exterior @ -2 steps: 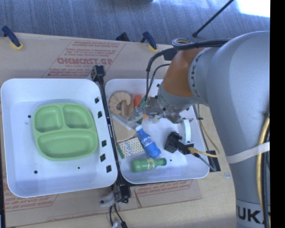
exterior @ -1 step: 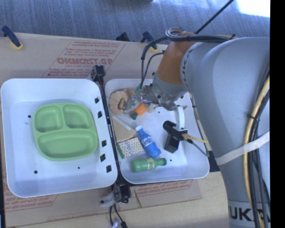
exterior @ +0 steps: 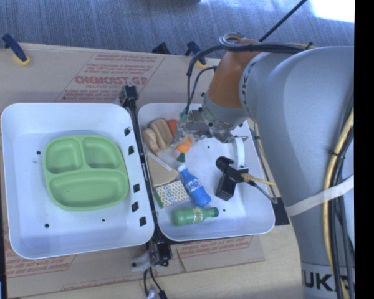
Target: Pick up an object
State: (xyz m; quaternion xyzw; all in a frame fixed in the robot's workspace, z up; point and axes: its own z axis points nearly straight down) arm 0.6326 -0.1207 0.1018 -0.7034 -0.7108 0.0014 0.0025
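We see the gripper (exterior: 188, 129) low over the far part of the right bin (exterior: 262, 220), just beside tan bread-like toys (exterior: 156, 136) and a small orange piece (exterior: 184, 146). We cannot tell if it is spread or pressed together. Nearer lie a blue bottle (exterior: 193, 189), a patterned packet (exterior: 171, 194) and a green bottle (exterior: 194, 215). The left bin (exterior: 12, 167) holds a green divided plate (exterior: 84, 173). The cardboard (exterior: 112, 73) reads "CHEMCAST GP"; the arm (exterior: 299, 136) shows "KUK".

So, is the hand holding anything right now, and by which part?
Cannot tell. The hand is at the right bin's far end, right by a small orange piece; no hold is clearly visible.
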